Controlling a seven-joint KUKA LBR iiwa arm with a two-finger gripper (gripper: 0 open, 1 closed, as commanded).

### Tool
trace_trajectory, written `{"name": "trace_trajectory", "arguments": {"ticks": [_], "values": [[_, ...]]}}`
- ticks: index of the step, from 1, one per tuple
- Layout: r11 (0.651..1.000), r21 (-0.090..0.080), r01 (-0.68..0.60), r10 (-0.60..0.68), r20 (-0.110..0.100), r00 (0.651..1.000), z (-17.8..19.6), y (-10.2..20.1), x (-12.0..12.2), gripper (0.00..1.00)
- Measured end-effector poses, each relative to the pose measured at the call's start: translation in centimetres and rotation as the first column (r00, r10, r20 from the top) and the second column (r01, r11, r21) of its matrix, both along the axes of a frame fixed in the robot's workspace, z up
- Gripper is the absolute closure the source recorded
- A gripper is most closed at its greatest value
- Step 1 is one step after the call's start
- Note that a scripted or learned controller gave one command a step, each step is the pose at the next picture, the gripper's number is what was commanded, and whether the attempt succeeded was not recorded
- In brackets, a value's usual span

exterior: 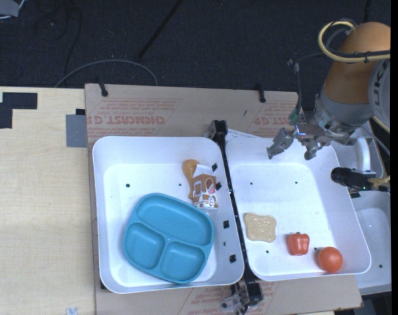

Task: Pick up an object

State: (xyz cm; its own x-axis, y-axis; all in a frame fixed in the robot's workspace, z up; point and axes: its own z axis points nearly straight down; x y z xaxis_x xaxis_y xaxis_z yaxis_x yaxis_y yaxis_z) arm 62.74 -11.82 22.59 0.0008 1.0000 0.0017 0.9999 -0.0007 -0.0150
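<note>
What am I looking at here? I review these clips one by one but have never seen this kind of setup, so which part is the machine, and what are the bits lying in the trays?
This is one picture from a camera fixed above a bench, looking down at a slant. The grey and orange shape at upper right is a robot arm. Its end effector, the two-fingered grasping part, hangs above the back edge of the right bin with fingers spread and nothing between them.

Two white bins sit side by side. The right one has a slice of toast, a small red pepper and a tomato along its front. The left bin has a blue divided plate, and behind it a small patterned carton touching a brown piece I cannot identify.
</note>
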Motion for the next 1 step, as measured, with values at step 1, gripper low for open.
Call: {"name": "trace_trajectory", "arguments": {"ticks": [1], "values": [[1.000,-0.002,-0.002,0.002,0.014,1.000,0.80,-0.01,0.25,0.00]]}}
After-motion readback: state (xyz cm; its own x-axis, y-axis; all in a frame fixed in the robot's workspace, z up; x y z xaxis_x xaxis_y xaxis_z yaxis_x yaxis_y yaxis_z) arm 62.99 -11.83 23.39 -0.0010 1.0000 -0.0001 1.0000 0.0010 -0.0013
